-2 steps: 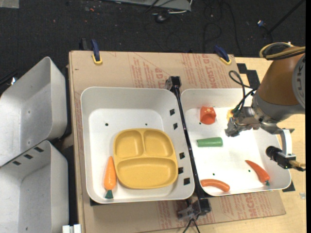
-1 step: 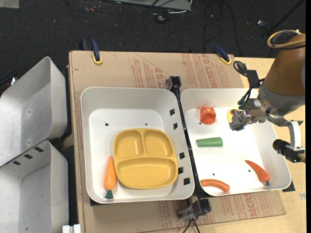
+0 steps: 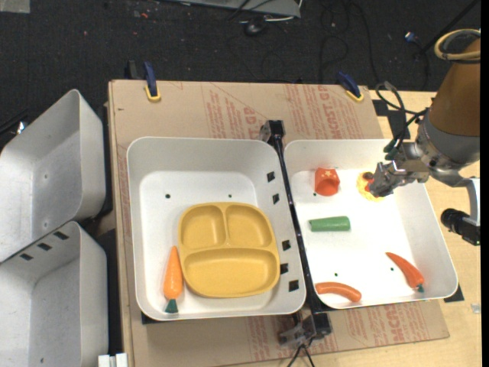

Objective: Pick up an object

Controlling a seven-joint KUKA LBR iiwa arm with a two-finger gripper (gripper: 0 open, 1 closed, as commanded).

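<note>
Camera view shows the tool (image 3: 380, 182) low over the far right corner of the right bin (image 3: 439, 239), at a yellow piece (image 3: 367, 187); whether it is open or closed I cannot tell. Near it lie a red cup (image 3: 327, 181), a green cylinder (image 3: 329, 223), and two red peppers (image 3: 406, 268) (image 3: 338, 289). Left bin (image 3: 145, 205) holds a yellow tray (image 3: 228, 249) with a carrot (image 3: 173, 275) just beside it.
</note>
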